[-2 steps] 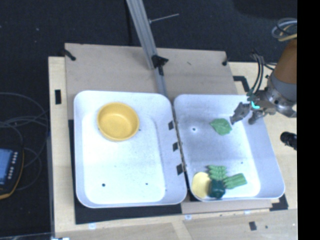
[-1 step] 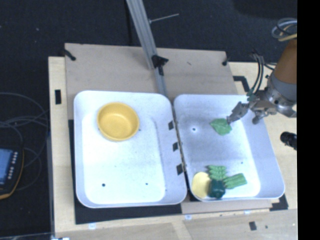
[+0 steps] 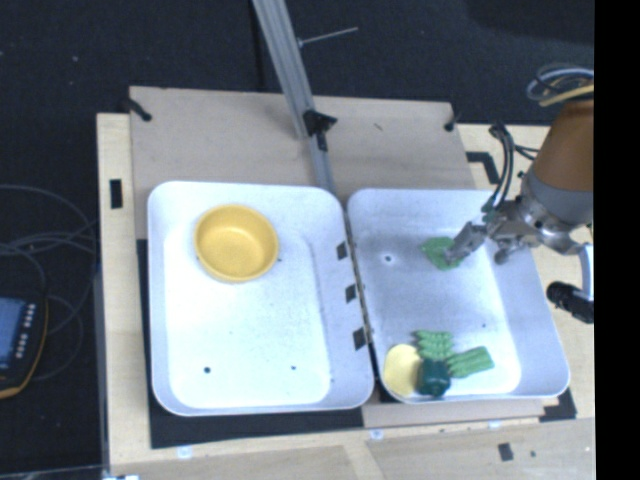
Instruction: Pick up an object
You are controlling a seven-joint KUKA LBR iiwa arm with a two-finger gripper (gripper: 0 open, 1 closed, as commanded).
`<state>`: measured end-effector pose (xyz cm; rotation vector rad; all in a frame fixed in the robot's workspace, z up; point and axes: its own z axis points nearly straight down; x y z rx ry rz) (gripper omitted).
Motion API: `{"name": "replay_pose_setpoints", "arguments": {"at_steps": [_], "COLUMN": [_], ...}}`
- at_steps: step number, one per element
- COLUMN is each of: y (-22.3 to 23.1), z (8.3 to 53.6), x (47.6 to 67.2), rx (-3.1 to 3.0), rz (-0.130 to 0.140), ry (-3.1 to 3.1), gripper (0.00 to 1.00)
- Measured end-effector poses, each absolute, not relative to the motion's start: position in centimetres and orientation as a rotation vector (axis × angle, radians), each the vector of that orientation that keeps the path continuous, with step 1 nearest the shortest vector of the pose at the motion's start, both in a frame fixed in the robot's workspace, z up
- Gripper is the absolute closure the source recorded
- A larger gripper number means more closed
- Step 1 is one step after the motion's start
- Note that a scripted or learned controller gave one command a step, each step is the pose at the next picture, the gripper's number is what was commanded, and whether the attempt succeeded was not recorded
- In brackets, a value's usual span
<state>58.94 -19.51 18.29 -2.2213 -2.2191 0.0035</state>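
A small green object [image 3: 436, 251] lies in the right bin [image 3: 520, 308], in its upper half, near the middle of the far wall. The pincer [image 3: 482, 245] sits just to its right, and one finger [image 3: 462, 241] reaches down to touch or overlap the green object's right edge; the other finger [image 3: 508, 246] stands apart on the far side. The pincer is open, and the green object is not between its fingers.

In the near left corner of the same bin three more things crowd together: one yellow round piece [image 3: 402, 368], one dark teal block [image 3: 434, 378] touching it, and one green ridged toy [image 3: 452, 353] lying across the top of them.

The left bin [image 3: 200, 358] holds one yellow bowl [image 3: 236, 242], upright, near its far left corner. There are two white bins in all, side by side on the table [image 3: 240, 128].

A grey pole [image 3: 285, 58] slants down to the gap between the bins. No writing or labels can be read.
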Motion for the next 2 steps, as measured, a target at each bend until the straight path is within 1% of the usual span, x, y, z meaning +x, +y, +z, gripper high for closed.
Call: {"name": "replay_pose_setpoints", "arguments": {"at_steps": [2], "y": [-20.2], "z": [9.9], "x": [58.6], "rx": [-2.221], "rz": [0.003], "ry": [-2.220], "gripper": [0.00]}}
